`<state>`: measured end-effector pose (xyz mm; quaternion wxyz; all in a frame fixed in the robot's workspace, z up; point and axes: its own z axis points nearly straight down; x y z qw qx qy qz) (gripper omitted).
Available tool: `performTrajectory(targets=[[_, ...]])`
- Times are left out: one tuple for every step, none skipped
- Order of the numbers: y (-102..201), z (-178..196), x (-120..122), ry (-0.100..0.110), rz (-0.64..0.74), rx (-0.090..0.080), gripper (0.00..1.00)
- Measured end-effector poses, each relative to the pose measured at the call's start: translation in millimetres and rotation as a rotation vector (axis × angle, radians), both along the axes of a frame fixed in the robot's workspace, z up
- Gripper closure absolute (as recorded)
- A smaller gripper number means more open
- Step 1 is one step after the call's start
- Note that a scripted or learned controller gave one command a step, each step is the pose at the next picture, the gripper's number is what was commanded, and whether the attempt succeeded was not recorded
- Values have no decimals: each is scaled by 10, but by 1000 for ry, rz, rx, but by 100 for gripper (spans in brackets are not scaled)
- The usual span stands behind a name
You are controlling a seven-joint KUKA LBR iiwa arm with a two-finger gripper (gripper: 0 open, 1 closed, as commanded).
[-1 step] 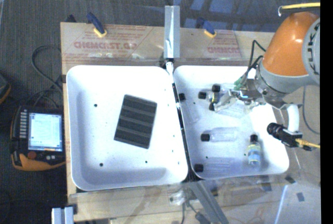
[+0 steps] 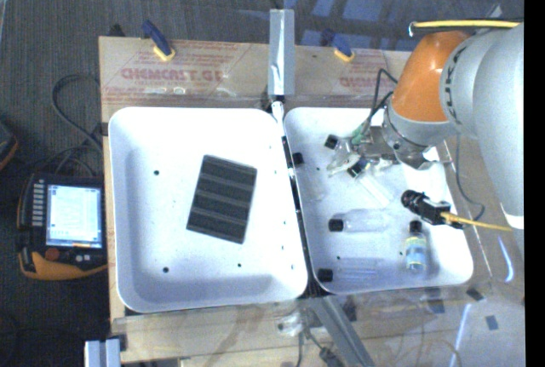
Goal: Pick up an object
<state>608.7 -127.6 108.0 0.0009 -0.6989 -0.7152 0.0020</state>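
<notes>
My bench [image 2: 179, 76] carries two white bins side by side: the left bin [image 2: 128, 186] and the right bin [image 2: 311, 186], rims touching.

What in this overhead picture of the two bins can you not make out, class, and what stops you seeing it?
- End effector, camera view: the wrist and orange band cover it from above, so its state and any load are unclear.
- Clear bottles in the right bin: nearly blend into the white floor; outlines faint.
- Small bottle: label too small to read.
- Handheld screen: blurred.
</notes>
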Motion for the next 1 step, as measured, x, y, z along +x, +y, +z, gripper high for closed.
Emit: performTrajectory(targets=[[-83, -184, 452, -5, 79, -1, 0]])
